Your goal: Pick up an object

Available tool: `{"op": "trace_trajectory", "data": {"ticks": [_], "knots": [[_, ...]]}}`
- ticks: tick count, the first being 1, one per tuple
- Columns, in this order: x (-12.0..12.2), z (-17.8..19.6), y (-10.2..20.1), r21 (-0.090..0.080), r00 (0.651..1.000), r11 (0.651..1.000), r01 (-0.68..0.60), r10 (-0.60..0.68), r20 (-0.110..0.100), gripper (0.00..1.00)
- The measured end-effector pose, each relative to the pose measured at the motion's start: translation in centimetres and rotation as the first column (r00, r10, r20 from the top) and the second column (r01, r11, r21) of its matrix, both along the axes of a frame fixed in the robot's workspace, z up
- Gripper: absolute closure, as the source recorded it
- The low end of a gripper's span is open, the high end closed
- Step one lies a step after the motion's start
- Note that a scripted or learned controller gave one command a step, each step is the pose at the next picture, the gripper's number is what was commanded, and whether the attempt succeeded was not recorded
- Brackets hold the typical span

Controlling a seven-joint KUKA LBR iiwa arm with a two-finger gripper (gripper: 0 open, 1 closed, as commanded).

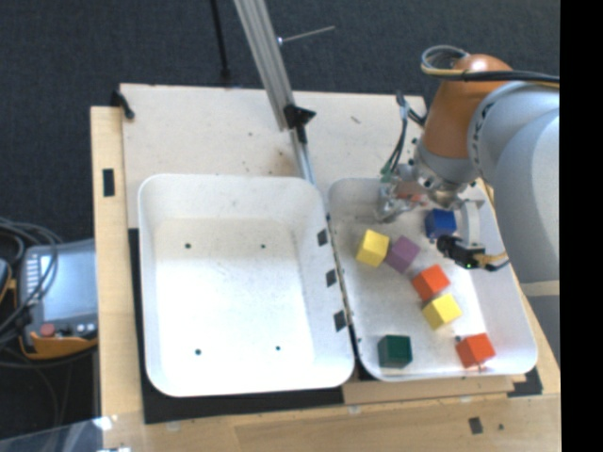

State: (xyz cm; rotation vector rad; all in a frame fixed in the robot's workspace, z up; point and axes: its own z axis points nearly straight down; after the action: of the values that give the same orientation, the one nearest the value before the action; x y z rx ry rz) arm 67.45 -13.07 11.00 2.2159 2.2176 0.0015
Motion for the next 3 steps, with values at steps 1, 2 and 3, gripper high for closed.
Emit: {"op": "trace_trajectory", "data": {"ticks": [1,2,3], "knots": [[-0.3,6.2,0.5,0.003,1.000,1.000,-0.003,0.003,0.002,1.00],[-0.4,10.9,-0.2,0.003,1.000,1.000,0.000,0.000,0.002,1.00],[-0.3,10.0,-0.4,0.002,1.000,1.000,0.001,-0.001,-0.006,1.00]]}}
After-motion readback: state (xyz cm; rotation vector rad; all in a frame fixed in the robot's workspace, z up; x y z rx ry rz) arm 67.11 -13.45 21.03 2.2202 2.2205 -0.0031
